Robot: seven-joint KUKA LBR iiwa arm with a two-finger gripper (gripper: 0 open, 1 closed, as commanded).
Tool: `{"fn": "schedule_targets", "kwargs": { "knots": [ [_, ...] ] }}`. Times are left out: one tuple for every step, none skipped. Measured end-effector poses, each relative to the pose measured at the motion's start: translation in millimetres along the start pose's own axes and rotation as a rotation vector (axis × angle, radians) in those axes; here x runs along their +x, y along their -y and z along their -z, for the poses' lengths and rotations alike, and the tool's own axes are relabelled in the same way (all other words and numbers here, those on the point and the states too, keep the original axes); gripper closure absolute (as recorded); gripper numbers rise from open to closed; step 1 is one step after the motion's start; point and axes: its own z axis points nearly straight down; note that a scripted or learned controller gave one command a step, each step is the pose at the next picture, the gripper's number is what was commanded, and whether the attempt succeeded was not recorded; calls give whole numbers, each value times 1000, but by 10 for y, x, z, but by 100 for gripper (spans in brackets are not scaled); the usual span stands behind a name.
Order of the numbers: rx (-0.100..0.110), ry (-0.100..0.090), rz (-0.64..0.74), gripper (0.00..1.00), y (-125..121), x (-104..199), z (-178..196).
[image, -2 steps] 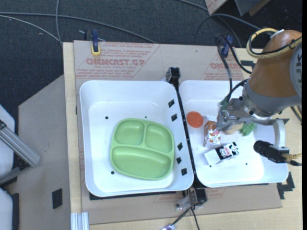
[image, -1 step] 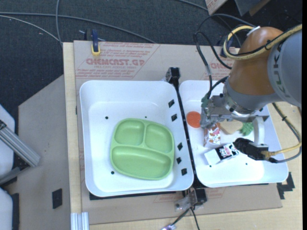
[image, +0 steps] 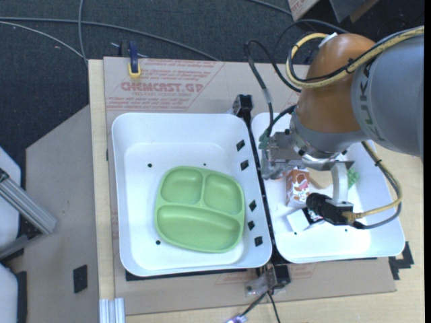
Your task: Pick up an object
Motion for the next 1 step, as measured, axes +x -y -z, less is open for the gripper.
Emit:
{"fn": "schedule_targets", "kwargs": {
  "knots": [
    [2,0,-1,100,-1,466,-73]
  ]
}}
